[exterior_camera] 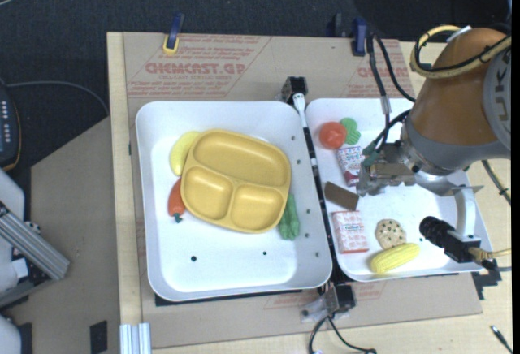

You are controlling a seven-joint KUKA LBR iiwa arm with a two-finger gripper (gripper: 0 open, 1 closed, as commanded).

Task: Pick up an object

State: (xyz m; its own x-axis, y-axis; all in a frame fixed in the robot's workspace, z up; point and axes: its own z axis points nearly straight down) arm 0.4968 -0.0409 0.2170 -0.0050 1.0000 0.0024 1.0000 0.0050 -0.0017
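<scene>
A flat bench topped with pale brown cardboard printed in red lettering [203, 60] carries two shallow white plastic bins set side by side, their inner rims touching along the middle. The larger left bin [154, 206] sits squarely on the board; the right bin [321, 113] lies beside it towards the board's right edge. A small blue and yellow clamp [172, 36] grips the board's far edge, and a dark blue clamp [360, 36] grips the same edge further right.
</scene>
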